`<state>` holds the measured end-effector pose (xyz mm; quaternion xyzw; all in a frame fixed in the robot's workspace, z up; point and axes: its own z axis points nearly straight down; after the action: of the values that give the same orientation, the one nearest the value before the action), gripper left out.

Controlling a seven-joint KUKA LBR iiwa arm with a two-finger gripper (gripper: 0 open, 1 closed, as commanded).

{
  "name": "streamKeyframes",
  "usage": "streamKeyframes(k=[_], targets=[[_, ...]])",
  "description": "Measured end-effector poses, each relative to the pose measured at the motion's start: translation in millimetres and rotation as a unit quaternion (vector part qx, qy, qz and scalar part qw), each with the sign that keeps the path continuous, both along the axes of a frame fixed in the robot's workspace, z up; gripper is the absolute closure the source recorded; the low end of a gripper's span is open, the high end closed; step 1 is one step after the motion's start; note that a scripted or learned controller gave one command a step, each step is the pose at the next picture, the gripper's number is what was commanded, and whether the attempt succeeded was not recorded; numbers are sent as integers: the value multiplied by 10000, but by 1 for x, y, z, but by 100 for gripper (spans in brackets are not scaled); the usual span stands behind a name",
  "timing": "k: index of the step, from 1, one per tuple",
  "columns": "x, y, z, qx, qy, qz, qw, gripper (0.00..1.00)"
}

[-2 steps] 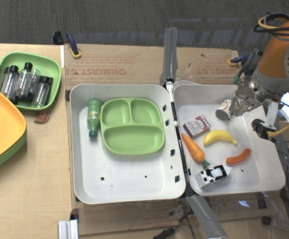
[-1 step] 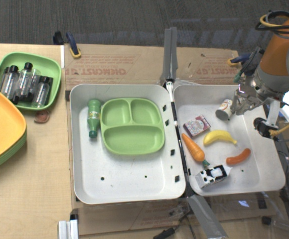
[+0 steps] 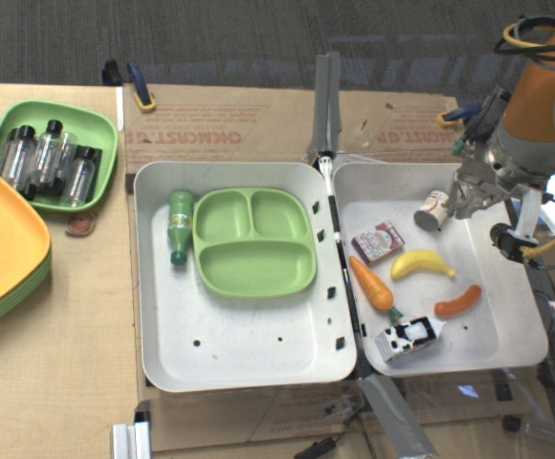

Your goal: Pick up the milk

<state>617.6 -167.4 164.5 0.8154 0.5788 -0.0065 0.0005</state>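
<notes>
Black-and-white cow-patterned milk carton lies tipped in right bin; gripper state unclear

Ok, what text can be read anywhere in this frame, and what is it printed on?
"CHEMCAST", upside down and faint, twice on the cardboard behind the bins.
Milk carton: black-and-white print, too small to read.
Purple packet: label blurred.
Can: marking unreadable.
Green bottle: label unreadable.

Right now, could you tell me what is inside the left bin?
The left bin holds a green divided plate and a green bottle beside it; whatever lies beneath the plate is covered.
</notes>
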Motion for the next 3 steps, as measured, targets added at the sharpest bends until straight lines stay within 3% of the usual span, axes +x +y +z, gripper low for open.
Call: streamKeyframes(k=[2, 3], targets=[[0, -1, 16, -12, 19, 10, 10000, 100], [-65, -25, 16, 36, -31, -1229, 9924, 100]])
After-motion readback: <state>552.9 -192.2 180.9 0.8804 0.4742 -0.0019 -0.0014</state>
